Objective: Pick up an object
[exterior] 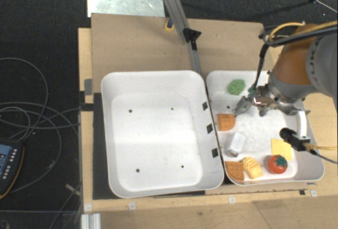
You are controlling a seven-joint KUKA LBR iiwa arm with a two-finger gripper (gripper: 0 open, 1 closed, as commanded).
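Note:
The right bin (317, 167) holds several small objects: a green leafy piece (236, 86) at the back, an orange slice (226, 122) by the left wall, a white cylinder (236, 142), a yellow ridged piece (252, 167), an orange wedge (234, 171), a red tomato (277, 164) and a yellow block (281, 147). My gripper (252, 108) hangs over the middle of this bin, just right of the orange slice and below the green piece. Its fingers stand open, with nothing between them.
The left bin (158, 133) lies next to the right one; black clips sit along their shared wall. A grey pole (177, 6) slants over the bench's back. Cables lie on the dark floor at the left.

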